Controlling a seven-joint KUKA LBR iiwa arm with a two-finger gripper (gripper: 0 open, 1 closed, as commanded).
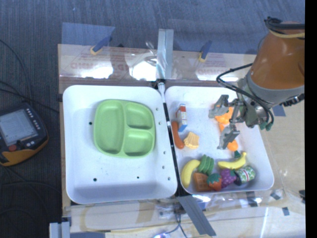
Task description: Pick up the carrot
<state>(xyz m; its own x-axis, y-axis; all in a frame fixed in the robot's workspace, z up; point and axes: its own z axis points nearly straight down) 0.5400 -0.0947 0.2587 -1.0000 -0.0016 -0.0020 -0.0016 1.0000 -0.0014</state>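
The claw [227,125] hangs over the right bin [257,138], its two grey fingers [219,106] spread apart, one toward the back of the bin and one toward the front. Between them lies an orange piece, the carrot [226,119], in the right half of that bin; the fingers straddle it but whether they press on it cannot be told, and it appears to rest on the bin floor.

Along the bin's left wall lie a sausage [177,135], a small red and white carton [182,115] with a blue piece beside it, and a yellow corn chunk [191,141]. At the front sit a lemon [189,171], a green vegetable [206,163], a strawberry [214,181], purple grapes [227,177], a banana [234,161] and a small can [246,174] whose label is too small to read.

The left bin [79,148] holds a green divided plate [124,128]. A handheld control pendant [21,133] lies on the floor to the left of the bench; its screen text is illegible.
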